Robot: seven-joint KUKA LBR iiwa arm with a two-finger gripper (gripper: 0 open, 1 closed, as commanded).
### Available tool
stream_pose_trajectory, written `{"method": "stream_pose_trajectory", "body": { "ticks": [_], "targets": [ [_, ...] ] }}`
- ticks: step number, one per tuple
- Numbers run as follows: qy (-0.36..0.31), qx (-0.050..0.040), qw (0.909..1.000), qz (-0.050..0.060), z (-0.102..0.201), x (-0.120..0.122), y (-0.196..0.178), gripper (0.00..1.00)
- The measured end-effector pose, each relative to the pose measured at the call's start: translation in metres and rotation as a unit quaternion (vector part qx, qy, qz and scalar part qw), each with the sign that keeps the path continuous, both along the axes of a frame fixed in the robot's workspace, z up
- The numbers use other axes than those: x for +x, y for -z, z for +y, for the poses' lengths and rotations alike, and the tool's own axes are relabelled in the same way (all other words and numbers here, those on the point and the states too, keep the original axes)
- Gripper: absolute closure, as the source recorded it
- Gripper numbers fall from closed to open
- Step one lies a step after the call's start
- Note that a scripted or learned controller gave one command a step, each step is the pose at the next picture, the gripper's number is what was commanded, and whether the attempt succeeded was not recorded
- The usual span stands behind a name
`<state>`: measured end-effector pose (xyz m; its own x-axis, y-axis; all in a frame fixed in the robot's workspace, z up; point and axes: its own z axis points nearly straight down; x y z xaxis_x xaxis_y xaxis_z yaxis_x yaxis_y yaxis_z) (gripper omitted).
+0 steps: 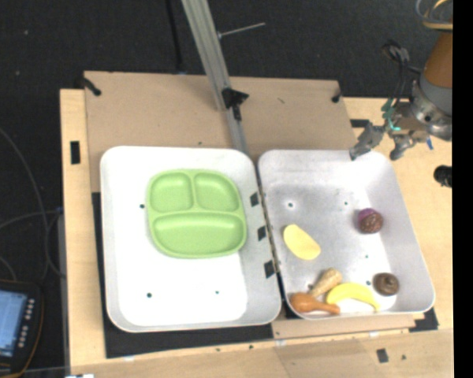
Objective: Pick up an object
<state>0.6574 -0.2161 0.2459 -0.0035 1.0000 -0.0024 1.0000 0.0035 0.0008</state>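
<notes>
Gripper up at the far right corner of the right bin, fingers spread apart, grasping nothing that we can see. Down in that bin we spot a yellow slice near the middle, a purple ball to its right, and along the near edge a carrot, a banana and a brown doughnut. Over in the left bin we have a green divided plate.
</notes>
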Motion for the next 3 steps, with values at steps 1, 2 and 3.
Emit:
{"method": "stream_pose_trajectory", "body": {
  "ticks": [1, 2, 3],
  "targets": [
    [0.0, -0.0004, 1.0, 0.0, 0.0, 0.0, 0.0, 0.0],
    [-0.001, 0.0004, 1.0, 0.002, 0.007, -0.005, 0.055, 0.0],
    [0.0, 0.0005, 1.0, 0.003, 0.003, -0.004, 0.118, 0.0]
  ]
}}
